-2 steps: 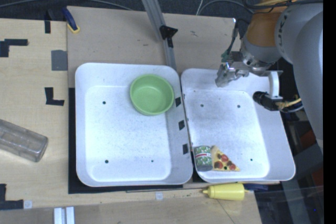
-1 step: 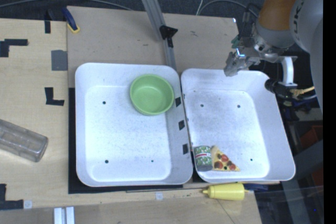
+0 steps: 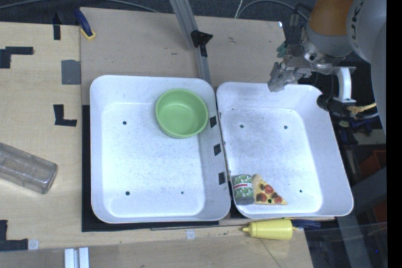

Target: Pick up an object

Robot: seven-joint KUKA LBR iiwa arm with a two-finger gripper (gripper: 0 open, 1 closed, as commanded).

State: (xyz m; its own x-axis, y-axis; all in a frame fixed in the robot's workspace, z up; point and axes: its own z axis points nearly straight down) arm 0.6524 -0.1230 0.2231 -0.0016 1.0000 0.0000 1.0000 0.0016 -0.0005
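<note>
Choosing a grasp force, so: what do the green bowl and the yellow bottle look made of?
Green bowl: likely plastic, matte, with even colour and a soft sheen. Yellow bottle: probably soft squeezable plastic, smooth and slightly glossy; too small to be sure.

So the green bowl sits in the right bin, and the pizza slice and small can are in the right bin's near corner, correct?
Not quite. The camera view shows the green bowl in the left bin, near its far right side, not the right bin. The rest holds: the pizza slice and small can lie in the right bin's near corner.
</note>
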